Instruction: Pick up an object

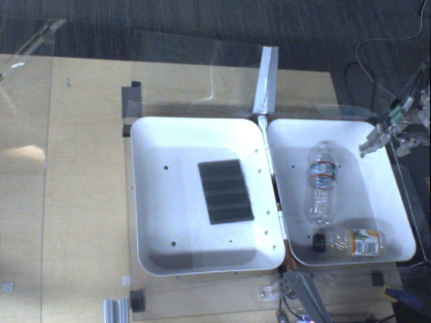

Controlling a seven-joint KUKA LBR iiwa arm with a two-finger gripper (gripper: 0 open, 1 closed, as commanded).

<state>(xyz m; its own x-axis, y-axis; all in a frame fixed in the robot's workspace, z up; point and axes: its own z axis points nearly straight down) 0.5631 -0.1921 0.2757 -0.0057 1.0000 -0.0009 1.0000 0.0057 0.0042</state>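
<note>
Nothing's been picked up yet. A clear plastic water bottle (pixel 322 190) is lying mid right-hand white bin (pixel 397 200), and a small bottle with a black cap (pixel 350 242) lies near the front wall. The pincer (pixel 377 138) is parked at the bin's far right rim, well apart from both; its state can't be made out.

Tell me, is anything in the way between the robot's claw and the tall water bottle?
Nothing visible is. The gripper sits at the right bin's far right corner, and bare white floor lies between it and the water bottle. The small capped bottle lies at the near edge, out of that path.
</note>
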